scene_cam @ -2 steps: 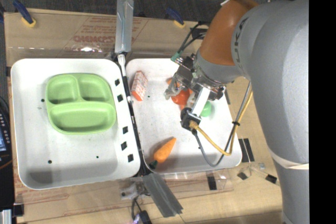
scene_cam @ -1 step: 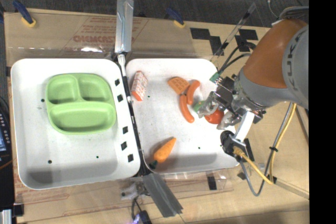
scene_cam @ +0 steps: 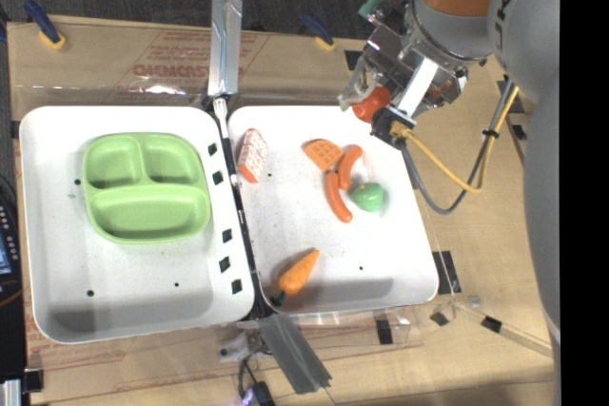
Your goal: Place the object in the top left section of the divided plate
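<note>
Single fixed camera mounted above the bench (scene_cam: 114,52). It looks down at a slant, covering both white bins (scene_cam: 57,233).

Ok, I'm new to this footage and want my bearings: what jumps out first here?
The green divided plate sits alone in the left bin. The right bin holds scattered toy food: a carrot near the front, two sausages and a green piece in the middle. The claw hangs over that bin's far right corner with something red-orange at its tip.
</note>
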`<state>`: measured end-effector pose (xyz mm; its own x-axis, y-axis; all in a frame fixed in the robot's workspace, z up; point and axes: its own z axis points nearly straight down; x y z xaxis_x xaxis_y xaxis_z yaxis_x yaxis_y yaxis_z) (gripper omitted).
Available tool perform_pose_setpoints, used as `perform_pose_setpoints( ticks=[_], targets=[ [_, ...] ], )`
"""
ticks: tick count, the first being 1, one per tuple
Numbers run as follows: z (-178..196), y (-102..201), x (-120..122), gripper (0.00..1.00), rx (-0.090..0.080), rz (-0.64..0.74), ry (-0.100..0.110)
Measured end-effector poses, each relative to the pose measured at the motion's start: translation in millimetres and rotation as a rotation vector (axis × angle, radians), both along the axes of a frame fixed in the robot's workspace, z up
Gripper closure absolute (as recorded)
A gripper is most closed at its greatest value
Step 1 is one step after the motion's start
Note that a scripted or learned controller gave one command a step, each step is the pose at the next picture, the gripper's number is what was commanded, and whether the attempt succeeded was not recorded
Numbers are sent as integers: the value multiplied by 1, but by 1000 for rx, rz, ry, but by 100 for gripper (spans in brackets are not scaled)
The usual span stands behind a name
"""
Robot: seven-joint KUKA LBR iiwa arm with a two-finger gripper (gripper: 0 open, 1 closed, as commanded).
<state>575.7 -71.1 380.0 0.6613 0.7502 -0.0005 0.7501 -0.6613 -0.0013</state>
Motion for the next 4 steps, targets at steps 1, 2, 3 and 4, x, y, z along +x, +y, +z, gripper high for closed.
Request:
perform_pose_setpoints(
  ticks=[1,2,3,4],
  targets=[
    [-45,-53,2,100,0,-6,6],
    [63,-84,-30,100,0,105,-1],
    [0,-102,-60,100,1,-65,4],
    [12,-120,19,100,-1,-600,3]
  ],
)
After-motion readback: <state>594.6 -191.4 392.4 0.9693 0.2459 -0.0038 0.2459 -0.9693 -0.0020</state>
